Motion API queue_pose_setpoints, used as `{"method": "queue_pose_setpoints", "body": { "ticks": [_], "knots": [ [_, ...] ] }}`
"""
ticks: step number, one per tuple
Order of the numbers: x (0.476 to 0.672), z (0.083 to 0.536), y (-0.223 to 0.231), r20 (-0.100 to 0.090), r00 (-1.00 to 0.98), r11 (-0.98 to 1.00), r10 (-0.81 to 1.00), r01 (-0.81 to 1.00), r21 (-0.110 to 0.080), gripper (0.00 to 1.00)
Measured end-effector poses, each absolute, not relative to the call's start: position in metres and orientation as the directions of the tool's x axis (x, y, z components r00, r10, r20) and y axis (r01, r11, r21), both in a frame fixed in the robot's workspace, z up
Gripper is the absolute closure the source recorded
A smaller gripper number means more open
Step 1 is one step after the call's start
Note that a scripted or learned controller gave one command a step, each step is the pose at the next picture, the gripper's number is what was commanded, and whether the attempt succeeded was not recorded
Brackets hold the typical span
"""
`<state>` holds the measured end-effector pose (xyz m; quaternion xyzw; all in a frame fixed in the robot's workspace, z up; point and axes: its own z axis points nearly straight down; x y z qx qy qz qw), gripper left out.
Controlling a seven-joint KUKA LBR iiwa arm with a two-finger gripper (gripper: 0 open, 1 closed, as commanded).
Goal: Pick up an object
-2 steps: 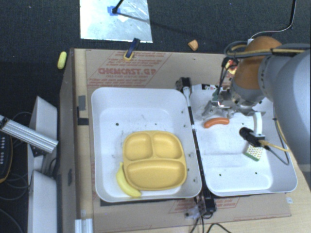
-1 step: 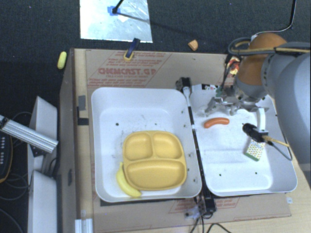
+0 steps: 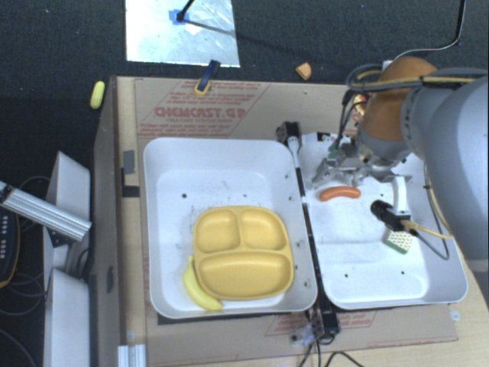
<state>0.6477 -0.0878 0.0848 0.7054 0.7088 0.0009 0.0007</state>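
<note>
An orange sausage (image 3: 338,194) lies in the right bin (image 3: 382,289) near its far left side. My gripper (image 3: 341,173) hangs low just behind the sausage, at the bin's far end; whether it touches the sausage is unclear. A small green and white block (image 3: 397,241) lies further right in the same bin. In the left bin (image 3: 168,205) sit a yellow divided plate (image 3: 243,251) and a yellow banana (image 3: 197,287), tucked against the plate's near left edge.
The two bins meet at a dark divider (image 3: 306,228). The grey arm (image 3: 451,151) covers the right bin's far right corner. A yellow piece (image 3: 97,94) and a small tan piece (image 3: 304,71) lie on the floor beyond the bench.
</note>
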Motion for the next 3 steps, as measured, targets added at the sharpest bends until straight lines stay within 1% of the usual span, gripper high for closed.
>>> {"method": "queue_pose_setpoints", "body": {
  "ticks": [1, 2, 3],
  "knots": [
    [0.635, 0.085, -0.089, -0.001, -0.001, 0.001, 1.0, 1.0, 0.001, 0.0],
    [0.632, 0.085, -0.106, -0.001, -0.001, 0.001, 1.0, 1.0, 0.001, 0.0],
    [0.602, 0.085, -0.115, 0.0, -0.001, 0.001, 1.0, 1.0, 0.001, 0.0]
  ]
}}
